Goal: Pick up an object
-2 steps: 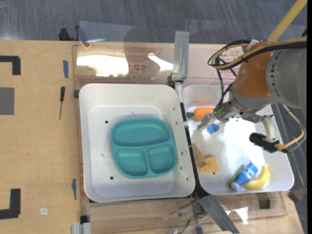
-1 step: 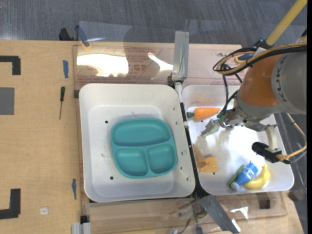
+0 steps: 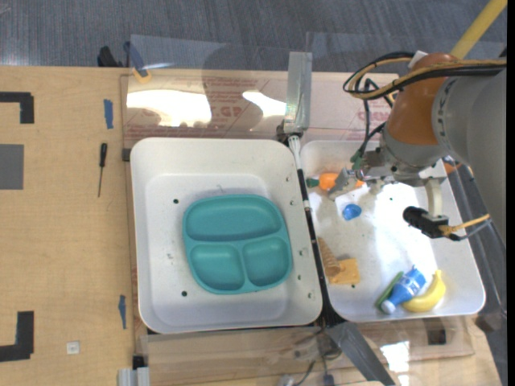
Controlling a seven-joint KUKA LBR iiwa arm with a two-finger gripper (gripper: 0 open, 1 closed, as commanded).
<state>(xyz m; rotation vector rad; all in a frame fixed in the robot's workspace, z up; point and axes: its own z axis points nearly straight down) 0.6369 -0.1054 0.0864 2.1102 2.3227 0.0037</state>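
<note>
In the right bin [image 3: 463, 296], my gripper [image 3: 359, 177] hangs low over the far left part, just right of a small orange object [image 3: 328, 181]. A small blue object [image 3: 351, 211] lies just below the gripper. Toward the near side of the bin sit a brown block [image 3: 343, 271], a blue bottle with a green cap [image 3: 402, 289] and a yellow banana [image 3: 427, 294], the last two touching. The grey wrist with its orange band [image 3: 418, 107] hides the bin's far right corner.
The left bin [image 3: 153, 167] holds a teal divided plate [image 3: 236, 242]. A metal post [image 3: 298, 95] stands at the far end of the wall between the bins. A black part on a pale cable [image 3: 422, 219] hangs over the right bin's middle right.
</note>
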